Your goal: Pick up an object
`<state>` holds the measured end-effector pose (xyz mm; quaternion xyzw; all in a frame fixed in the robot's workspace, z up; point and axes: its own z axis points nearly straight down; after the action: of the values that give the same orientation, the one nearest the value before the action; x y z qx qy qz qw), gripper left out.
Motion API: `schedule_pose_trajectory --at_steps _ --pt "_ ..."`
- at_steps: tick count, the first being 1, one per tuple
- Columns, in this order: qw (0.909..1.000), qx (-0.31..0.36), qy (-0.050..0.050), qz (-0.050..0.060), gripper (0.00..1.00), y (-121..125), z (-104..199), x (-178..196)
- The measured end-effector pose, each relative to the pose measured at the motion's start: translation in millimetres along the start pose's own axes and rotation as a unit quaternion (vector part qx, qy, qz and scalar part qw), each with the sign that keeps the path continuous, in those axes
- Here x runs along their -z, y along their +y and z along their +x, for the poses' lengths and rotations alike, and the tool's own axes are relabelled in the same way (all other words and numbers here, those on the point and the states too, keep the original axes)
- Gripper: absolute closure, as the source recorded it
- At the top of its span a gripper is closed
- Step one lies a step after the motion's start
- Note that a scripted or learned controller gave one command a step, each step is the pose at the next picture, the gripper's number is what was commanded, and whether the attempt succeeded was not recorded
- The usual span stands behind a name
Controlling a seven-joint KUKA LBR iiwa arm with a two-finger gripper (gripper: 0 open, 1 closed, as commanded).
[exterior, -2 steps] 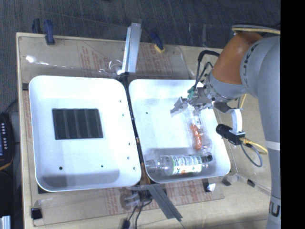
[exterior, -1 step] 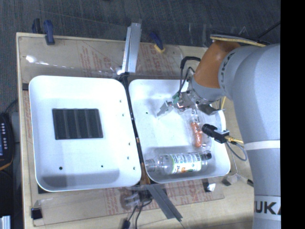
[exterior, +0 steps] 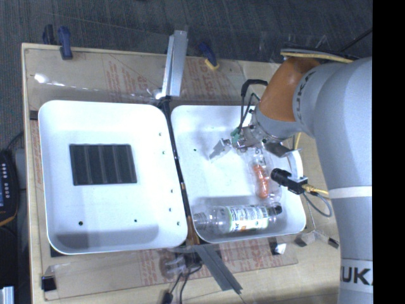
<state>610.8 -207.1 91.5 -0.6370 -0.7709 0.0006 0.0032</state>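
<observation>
My gripper [exterior: 221, 148] hangs over the upper middle of the right bin [exterior: 190, 122], above bare white floor. No object shows at its tip. An orange elongated object [exterior: 261, 180] lies to its lower right, close under the wrist. A clear plastic bottle [exterior: 235, 219] with a label and a dark cap lies on its side along the right bin's near wall. In the left bin [exterior: 57, 122] a dark ribbed rectangular slab [exterior: 103, 164] lies flat near the middle.
The grey arm [exterior: 335, 125] fills the right side and overhangs the right bin's far corner. A metal bar [exterior: 174, 62] stands at the back between the bins. Blue clamps [exterior: 64, 42] hold the board's far edge.
</observation>
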Motion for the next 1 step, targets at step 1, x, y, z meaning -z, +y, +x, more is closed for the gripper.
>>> schedule_pose_trajectory --at_steps 1 --pt "0.9993 0.037 -0.001 -0.001 0.0 -12.7 1.2 34.9"
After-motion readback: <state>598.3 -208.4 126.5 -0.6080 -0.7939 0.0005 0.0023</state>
